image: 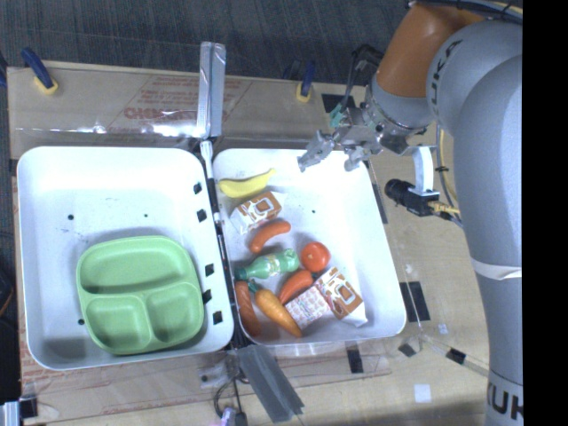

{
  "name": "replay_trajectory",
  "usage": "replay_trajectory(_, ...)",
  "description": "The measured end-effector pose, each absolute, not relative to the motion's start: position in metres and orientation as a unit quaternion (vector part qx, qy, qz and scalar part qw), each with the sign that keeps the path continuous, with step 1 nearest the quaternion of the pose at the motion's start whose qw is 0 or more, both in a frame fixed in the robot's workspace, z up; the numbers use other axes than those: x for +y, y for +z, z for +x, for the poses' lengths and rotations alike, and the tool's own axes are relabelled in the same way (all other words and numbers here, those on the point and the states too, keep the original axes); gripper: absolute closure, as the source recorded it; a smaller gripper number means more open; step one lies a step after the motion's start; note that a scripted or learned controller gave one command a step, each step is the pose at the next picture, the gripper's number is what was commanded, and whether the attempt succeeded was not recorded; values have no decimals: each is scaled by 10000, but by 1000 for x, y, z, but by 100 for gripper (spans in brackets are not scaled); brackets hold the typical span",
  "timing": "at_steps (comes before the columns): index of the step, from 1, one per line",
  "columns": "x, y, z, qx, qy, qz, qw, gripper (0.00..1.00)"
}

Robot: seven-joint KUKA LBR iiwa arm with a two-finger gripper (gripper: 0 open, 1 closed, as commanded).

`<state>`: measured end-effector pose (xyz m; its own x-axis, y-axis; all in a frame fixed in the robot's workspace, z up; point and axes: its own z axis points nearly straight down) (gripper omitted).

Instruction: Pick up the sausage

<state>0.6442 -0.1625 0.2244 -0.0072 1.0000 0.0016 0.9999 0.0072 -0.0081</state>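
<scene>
We see the sausage (269, 234) in the right bin (377, 238), likely light, smooth, slippery plastic; grab mid-length across its width. Gripper (333, 156) spread open, empty, hovering at far rim

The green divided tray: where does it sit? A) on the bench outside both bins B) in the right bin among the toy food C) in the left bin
C: the green divided tray lies in the left bin, while the toy food, including the sausage, is in the right bin.
</scene>
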Motion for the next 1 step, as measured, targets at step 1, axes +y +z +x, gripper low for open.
replay_trajectory(1,-150,232,636,-6760,34,-7369,48,0)
